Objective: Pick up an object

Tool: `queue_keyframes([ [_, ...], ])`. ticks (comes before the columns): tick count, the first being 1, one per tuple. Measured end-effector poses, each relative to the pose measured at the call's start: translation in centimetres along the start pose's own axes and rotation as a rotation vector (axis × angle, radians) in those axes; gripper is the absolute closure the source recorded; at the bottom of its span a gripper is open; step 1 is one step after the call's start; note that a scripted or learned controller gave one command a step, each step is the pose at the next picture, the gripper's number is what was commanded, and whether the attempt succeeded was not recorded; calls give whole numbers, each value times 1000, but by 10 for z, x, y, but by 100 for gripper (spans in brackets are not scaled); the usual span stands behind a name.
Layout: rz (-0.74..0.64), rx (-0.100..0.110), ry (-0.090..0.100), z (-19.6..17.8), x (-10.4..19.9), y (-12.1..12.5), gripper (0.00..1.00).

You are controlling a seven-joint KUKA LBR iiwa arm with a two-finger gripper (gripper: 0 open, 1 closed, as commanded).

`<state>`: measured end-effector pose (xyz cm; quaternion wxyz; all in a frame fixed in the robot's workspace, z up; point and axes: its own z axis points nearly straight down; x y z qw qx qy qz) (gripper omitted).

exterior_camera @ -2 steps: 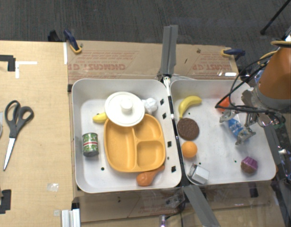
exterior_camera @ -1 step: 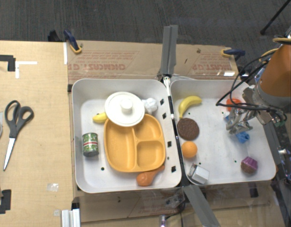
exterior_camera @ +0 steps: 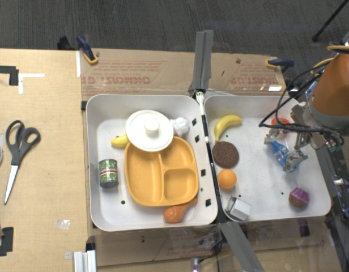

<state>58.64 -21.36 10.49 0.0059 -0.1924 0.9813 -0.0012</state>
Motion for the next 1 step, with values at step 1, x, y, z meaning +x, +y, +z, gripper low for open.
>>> queue_keyframes([
  [1,114,-4,7,12,-12,29,0],
])
